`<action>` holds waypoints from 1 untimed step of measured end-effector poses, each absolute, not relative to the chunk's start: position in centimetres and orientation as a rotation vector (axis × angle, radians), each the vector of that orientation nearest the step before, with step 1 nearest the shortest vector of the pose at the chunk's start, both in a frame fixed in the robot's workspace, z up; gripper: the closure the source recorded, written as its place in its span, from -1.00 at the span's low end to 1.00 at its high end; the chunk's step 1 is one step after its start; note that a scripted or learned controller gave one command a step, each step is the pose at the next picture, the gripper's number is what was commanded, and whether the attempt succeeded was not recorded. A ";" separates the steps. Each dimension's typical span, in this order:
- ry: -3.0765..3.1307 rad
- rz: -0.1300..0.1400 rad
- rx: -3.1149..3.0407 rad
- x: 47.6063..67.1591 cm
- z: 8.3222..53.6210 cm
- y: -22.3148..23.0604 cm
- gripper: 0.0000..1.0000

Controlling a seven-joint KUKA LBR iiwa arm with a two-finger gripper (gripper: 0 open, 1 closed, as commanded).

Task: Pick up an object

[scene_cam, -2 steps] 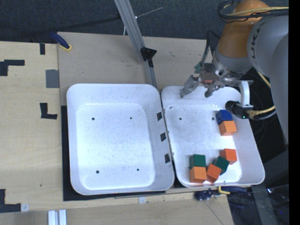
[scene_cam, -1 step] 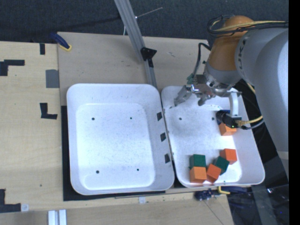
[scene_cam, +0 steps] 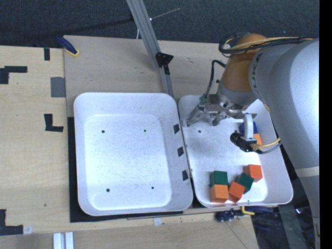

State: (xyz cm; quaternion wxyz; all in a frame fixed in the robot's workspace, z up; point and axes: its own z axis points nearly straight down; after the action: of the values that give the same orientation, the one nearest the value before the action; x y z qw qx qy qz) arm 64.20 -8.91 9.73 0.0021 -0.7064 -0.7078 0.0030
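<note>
My gripper (scene_cam: 203, 119) hangs over the far left corner of the right bin (scene_cam: 280, 191), open, its two fingers spread with nothing between them. Several blocks lie clustered at the bin's near end, well away from the gripper: a green block (scene_cam: 219, 177), an orange block (scene_cam: 219, 192) in front of it, a second orange block (scene_cam: 236, 190), a green block (scene_cam: 246, 181) and an orange block (scene_cam: 254, 171). Another orange piece (scene_cam: 257, 138) shows by the right wall, partly hidden behind the arm's cable.
The left bin (scene_cam: 78, 108) sits beside the right one, their rims touching. A slanted metal pole (scene_cam: 150, 35) rises behind the bins. A blue and yellow clamp (scene_cam: 68, 45) lies at the bench's far left.
</note>
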 end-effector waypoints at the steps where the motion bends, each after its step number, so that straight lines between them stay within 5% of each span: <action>1: -2.225 0.003 -2.215 64.4 11.1 -8.8 1.00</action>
State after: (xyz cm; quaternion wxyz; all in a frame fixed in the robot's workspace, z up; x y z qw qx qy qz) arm 64.35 -8.82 11.10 0.0009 -0.7056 -0.7086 0.0009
